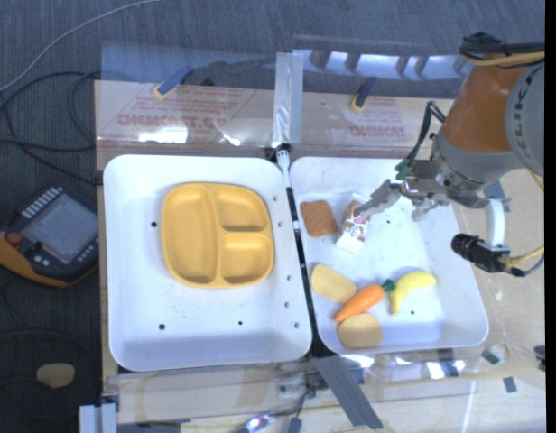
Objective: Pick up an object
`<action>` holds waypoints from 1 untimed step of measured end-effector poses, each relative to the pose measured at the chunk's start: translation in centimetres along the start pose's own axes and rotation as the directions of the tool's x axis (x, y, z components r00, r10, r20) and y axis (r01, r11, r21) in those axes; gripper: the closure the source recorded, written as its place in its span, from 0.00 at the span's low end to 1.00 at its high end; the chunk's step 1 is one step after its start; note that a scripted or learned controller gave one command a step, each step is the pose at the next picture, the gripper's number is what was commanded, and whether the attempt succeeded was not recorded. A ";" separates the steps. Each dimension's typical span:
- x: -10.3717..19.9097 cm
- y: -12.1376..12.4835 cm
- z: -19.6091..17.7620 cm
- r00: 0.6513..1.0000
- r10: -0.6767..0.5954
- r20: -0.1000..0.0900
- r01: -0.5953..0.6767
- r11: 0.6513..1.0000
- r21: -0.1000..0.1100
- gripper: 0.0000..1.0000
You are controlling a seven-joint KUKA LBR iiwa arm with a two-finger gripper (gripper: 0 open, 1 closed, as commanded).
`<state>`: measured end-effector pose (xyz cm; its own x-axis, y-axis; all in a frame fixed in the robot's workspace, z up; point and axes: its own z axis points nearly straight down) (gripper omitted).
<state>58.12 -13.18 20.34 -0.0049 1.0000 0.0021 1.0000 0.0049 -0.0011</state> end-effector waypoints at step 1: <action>0.7 3.3 -0.7 1.000 0.014 0.000 -0.014 1.000 0.000 0.00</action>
<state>61.41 -12.49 21.08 0.0087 1.0000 0.0019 1.0000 -0.0087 -0.0010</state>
